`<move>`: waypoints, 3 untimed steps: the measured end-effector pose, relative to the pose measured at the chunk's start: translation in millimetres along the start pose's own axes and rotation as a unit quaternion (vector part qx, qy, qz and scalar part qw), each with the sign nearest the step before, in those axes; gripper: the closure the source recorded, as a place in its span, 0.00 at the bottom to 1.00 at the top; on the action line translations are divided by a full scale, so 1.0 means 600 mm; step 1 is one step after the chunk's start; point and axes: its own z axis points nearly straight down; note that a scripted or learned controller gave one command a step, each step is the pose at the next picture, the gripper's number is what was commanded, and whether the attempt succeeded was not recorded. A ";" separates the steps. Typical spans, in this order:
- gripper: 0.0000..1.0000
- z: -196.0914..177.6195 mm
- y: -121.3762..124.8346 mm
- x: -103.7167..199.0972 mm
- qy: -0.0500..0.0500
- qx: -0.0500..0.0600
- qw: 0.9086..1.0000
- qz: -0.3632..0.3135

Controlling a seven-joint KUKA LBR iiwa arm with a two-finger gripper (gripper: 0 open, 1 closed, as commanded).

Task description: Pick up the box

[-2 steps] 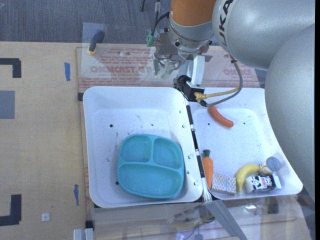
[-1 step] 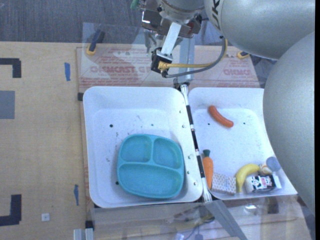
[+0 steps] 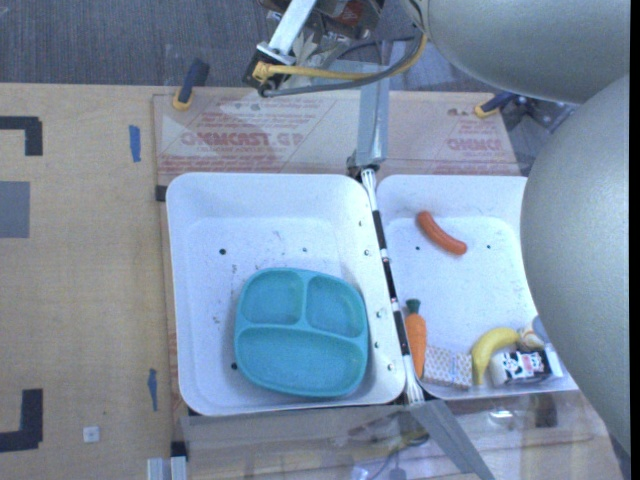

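A small flat box (image 3: 450, 368) with a pale pink-and-white pattern lies at the front edge of the right bin (image 3: 470, 193). It rests between a toy carrot (image 3: 415, 336) and a banana (image 3: 495, 350). My gripper (image 3: 330, 8) is raised high at the top of the view, beyond the bins' far edge and well away from the box. Nothing shows held in it. The big grey arm covers the right bin's right side.
A teal three-compartment plate (image 3: 300, 333) lies in the left bin (image 3: 200, 218). The right bin also holds a sausage (image 3: 441, 233) near its back and a small black-and-white carton (image 3: 525, 366) beside the banana. A metal post (image 3: 372, 128) stands behind the bins' divider.
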 end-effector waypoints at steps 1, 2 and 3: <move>1.00 0.001 -0.150 -0.059 -0.001 0.002 1.000 -0.006; 1.00 0.210 -0.081 -0.035 -0.001 0.002 0.999 -0.037; 1.00 0.000 0.014 -0.034 0.000 0.000 1.000 -0.028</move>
